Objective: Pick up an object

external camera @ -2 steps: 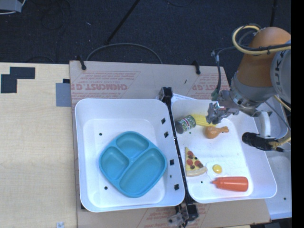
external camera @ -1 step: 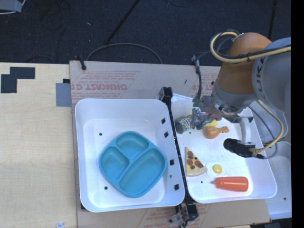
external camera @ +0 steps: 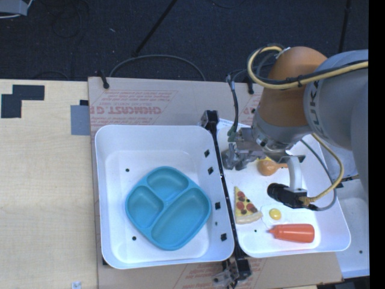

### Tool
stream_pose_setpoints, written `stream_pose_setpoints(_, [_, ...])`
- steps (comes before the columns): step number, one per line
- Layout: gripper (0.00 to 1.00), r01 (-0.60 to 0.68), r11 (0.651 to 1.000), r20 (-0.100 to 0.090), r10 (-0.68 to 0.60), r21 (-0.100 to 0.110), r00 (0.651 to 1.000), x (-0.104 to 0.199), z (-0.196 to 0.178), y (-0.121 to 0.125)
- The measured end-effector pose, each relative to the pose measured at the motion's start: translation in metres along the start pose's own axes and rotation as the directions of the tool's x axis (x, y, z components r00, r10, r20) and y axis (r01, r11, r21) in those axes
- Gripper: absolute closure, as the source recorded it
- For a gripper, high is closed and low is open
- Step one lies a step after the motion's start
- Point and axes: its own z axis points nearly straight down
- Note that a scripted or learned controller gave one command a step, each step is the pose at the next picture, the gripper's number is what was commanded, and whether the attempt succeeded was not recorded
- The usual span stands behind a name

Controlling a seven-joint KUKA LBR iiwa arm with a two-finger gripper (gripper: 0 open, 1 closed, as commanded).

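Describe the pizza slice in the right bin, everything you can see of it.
The pizza slice is a toy-looking wedge, tan with red round spots on top and a pale crust edge at its wide end. It lies flat on the floor of the right bin, near that bin's left wall, its tip pointing up the image and crust toward the front. Nothing grips it; a small yellow piece lies just to its right, apparently apart. The gripper hangs above its tip.

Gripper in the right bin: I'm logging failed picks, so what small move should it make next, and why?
Probably a short shift toward the pizza slice, then down. The gripper sits near the right bin's upper left, with nothing visibly between its fingers. The slice lies just below it, apart from the orange bottle, so it looks like the nearest target.
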Motion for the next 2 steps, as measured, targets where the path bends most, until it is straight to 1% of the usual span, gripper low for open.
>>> stream_pose_setpoints(1, [1.0, 0.002, 1.0, 0.0, -0.002, -0.003, 1.0, 0.049, -0.013, -0.005])
stream_pose_setpoints(2, [1.0, 0.001, 1.0, 0.0, -0.001, 0.001, 1.0, 0.099, -0.001, -0.018])
